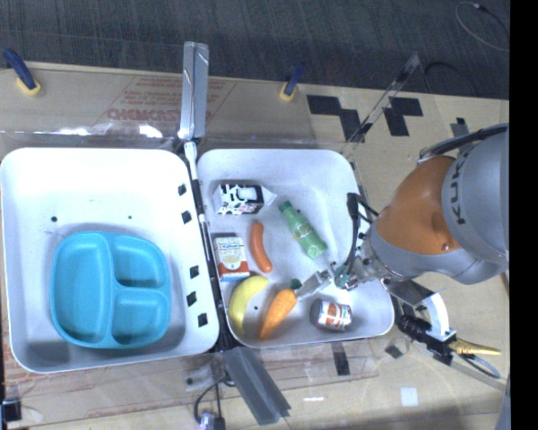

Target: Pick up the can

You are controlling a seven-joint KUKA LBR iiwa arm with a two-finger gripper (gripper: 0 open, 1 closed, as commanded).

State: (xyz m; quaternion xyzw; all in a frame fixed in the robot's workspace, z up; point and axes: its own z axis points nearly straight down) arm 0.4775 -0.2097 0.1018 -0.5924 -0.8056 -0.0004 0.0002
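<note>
The can [332,314] lies on its side near the front right corner of the right bin [327,161]; it is silver with a red and orange label. My gripper [325,281] hangs just behind and above the can, reaching in from the right below the orange wrist band. The can rests on the bin floor, apart from the gripper. An orange carrot [278,312] lies just left of the can.
The right bin also holds a yellow fruit [243,300], a red sausage [261,245], a small red box [230,255], a green bottle [302,229] and a black-and-white carton [240,197]. The left bin [36,177] holds a blue divided tray [112,288].
</note>
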